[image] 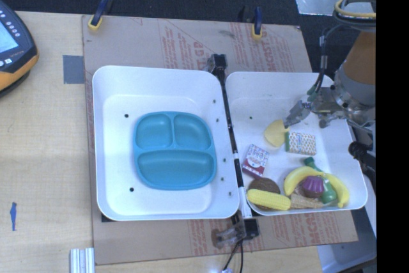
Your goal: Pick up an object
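My gripper (310, 119) hangs over the upper right part of the right bin (255, 89), fingers spread open with nothing between them. Just below it lie a pale yellow slice (276, 133) and a small speckled packet (300, 142). A red-and-white carton (255, 160) lies nearer the bin's left wall. Along the front edge sit a yellow corn cob (268, 200), a brown round piece (264, 186), a banana (321, 177), a purple toy (312, 186) and a green piece (328, 196), packed close together.
The left bin (108, 137) holds a blue divided plate (174, 150). A black divider with clamps (225, 105) runs between the bins. A yellow-and-black device (13, 41) sits at the far left of the bench.
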Robot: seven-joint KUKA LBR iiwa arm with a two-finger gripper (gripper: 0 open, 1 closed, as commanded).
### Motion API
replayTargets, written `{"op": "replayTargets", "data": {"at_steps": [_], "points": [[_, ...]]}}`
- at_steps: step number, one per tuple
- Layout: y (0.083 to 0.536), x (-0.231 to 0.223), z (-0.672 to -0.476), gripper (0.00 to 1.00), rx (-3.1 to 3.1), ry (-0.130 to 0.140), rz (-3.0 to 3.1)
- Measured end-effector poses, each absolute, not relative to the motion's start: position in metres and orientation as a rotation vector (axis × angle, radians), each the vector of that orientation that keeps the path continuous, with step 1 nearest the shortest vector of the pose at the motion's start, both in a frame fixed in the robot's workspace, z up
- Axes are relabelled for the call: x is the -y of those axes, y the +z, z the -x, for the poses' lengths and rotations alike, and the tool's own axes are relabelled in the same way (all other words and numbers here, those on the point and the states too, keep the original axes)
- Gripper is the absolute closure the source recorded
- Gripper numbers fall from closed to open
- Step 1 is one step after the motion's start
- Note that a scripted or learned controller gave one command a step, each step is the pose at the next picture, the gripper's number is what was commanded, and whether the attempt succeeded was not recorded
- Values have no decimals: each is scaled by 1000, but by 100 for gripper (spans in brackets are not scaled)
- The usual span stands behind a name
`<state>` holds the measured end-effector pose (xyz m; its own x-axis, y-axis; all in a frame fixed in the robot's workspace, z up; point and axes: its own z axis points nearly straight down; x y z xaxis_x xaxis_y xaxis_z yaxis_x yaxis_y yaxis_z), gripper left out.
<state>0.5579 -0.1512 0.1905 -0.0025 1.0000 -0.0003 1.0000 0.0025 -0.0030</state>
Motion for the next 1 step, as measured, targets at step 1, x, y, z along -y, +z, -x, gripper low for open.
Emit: {"op": "replayTargets", "data": {"at_steps": [1], "points": [[90, 129, -580, 0, 2234, 5, 2219]]}}
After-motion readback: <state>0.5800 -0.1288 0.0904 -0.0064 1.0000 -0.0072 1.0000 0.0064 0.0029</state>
